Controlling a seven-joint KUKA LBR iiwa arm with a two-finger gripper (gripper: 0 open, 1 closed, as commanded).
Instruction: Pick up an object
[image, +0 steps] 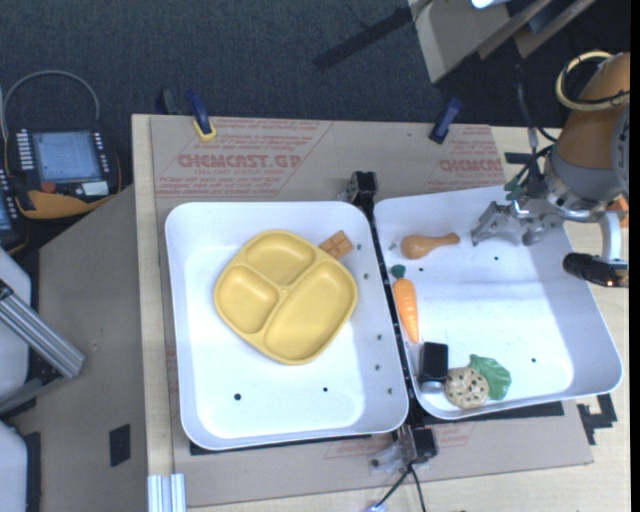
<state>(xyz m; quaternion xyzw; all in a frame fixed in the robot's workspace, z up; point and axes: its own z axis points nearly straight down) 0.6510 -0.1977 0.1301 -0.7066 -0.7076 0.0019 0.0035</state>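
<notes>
At the near edge of the right bin (560, 330) lie a round speckled cookie (462, 386), a green leafy piece (493, 374) touching its right side, and a small black block (434, 358) just left of them. Farther back along the bin's left wall sits a carrot (405, 308), smooth and orange with a green tip. The gripper (507, 224) hangs over the far part of this bin, grey metal under the arm's orange band; nothing is seen between its fingers, and whether they are spread or closed I cannot tell. Just left of it lies a tan drumstick (429, 243), apart from the fingers. The left bin (200, 330) holds a yellow three-part plate (286, 296), glossy plastic, with a small brown block (336, 244) at its far right rim. Both bins sit on brown printed cardboard (250, 160) clamped to the bench; a screen unit (62, 160) rests far left.
</notes>
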